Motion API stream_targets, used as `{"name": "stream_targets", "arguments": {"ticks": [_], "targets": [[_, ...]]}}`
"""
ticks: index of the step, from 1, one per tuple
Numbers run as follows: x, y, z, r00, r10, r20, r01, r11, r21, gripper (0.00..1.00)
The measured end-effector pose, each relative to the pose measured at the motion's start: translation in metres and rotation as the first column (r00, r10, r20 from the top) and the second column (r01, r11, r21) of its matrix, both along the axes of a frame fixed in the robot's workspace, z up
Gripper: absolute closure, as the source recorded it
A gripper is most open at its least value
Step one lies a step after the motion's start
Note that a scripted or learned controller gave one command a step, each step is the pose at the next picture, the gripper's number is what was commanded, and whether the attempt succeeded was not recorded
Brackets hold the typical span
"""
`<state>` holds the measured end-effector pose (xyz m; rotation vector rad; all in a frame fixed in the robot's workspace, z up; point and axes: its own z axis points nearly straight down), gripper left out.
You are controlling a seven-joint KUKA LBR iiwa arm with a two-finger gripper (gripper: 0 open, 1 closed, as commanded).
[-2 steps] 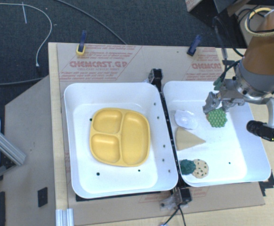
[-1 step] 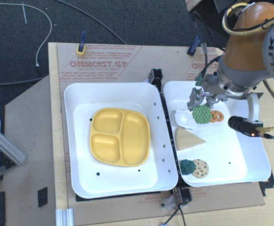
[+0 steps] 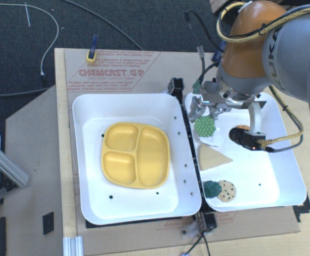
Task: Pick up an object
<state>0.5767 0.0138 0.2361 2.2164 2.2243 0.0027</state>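
My gripper point(image 3: 204, 111) hangs over the far left part of the right bin point(image 3: 283, 196), open, with its two metal fingers apart. Just below its tips lies a green knobbly ball point(image 3: 204, 126), on the bin floor and not held between the fingers. Nearer the front lies a pale beige wedge point(image 3: 213, 158). At the front left of that bin a speckled cookie point(image 3: 227, 191) sits beside a dark green lump point(image 3: 211, 187). An orange object point(image 3: 242, 127) is partly hidden behind a black part of the wrist.
The left bin point(image 3: 86, 143) holds a yellow divided plate point(image 3: 136, 154). A black divider with clamps point(image 3: 175, 85) runs between the bins. The grey arm with its orange band point(image 3: 253, 31) covers the right bin's far side. A yellow cable point(image 3: 285, 140) loops off the wrist.
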Motion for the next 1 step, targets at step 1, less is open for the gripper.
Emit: {"name": "stream_targets", "arguments": {"ticks": [1], "targets": [[0.0091, 0.0436, -0.0048, 1.0, 0.0, 0.0, 0.0, 1.0, 0.0, 1.0]]}}
